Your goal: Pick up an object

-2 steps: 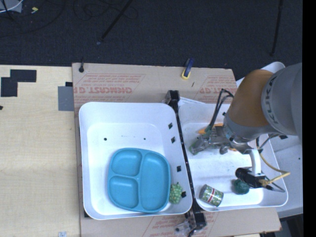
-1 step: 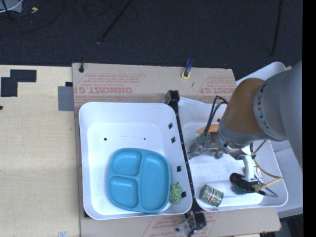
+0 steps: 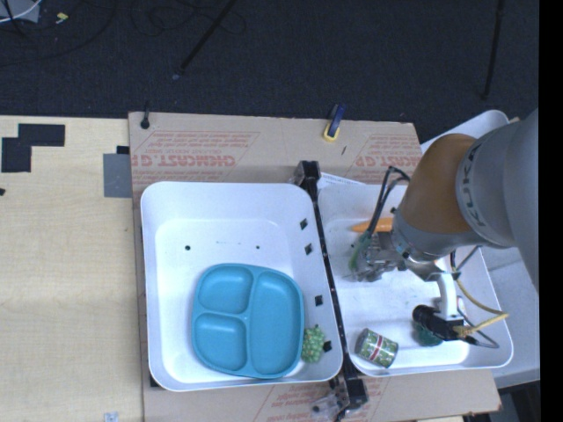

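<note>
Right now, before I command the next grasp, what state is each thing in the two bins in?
Blue divided plate: lying flat, right way up, in the left bin.
Green knobbly thing: resting in the left bin beside the plate's right edge.
Small can: on its side, right bin.
Orange thing: lying in the right bin, partly hidden by the arm.
Pincer: lowered into the right bin.

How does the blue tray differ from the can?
The tray is plain blue, the can green, white and red. The tray is wide and flat; the can is a small cylinder on its side. The tray lies in the view's left bin, the can in the right bin.
</note>
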